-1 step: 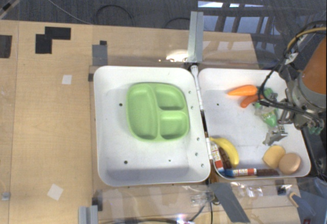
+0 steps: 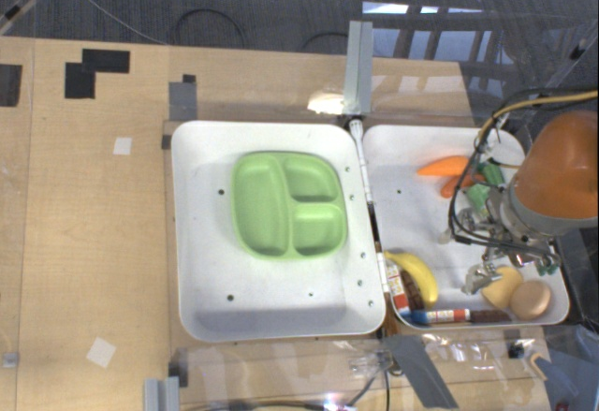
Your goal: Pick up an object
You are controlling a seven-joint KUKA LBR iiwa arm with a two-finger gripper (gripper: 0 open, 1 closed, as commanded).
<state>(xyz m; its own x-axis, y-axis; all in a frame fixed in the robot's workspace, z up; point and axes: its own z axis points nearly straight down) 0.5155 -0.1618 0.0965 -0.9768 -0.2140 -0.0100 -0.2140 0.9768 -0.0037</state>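
Observation:
The right bin [image 2: 404, 212] holds several objects. An orange carrot [image 2: 443, 168] lies at its far side, with a green piece [image 2: 488, 181] beside it. A yellow banana [image 2: 418, 274] lies near the left wall, and a red and white marker [image 2: 447, 315] lies along the front wall. A pale yellow object [image 2: 505, 290] and a brown rounded object [image 2: 531, 300] sit in the front right corner. My gripper [image 2: 487, 269] hangs low over that corner, just above and left of the yellow object, under the arm's orange band [image 2: 562, 177]. Cables and the wrist hide most of it.
The left bin [image 2: 201, 306] holds a green divided plate [image 2: 285, 205] near its middle. A small dark red item [image 2: 398, 293] lies against the right bin's left wall beside the banana. A metal post [image 2: 358, 67] stands behind the wall between the bins.

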